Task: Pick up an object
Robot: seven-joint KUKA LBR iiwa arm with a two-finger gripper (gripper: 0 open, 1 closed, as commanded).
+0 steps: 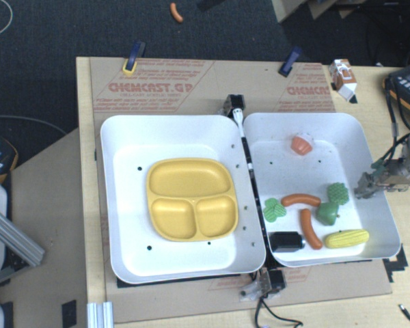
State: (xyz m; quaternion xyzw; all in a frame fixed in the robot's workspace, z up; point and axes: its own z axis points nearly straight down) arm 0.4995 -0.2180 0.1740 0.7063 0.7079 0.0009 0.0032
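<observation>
The right bin [348, 132] holds several toy foods. A salmon-pink piece [301, 145] lies near its back. Two orange sausages [301, 199] [310, 228] lie in the middle, one crosswise and one lengthwise. A green leafy piece [274, 210] sits by the bin's left wall. A broccoli [337, 194] and another green piece [326, 214] lie to the right, with a yellow corn cob [346, 238] and a black block [285, 240] along the front. My gripper [367, 185] hangs at the bin's right rim, just right of the broccoli, with nothing seen in it.
The left bin [123, 183] holds a yellow divided plate [190, 198]. A black clamp [235, 105] sits where the two bins meet at the back. Cables and dark gear [404, 91] crowd the bench's right side. A small box [343, 78] stands behind the right bin.
</observation>
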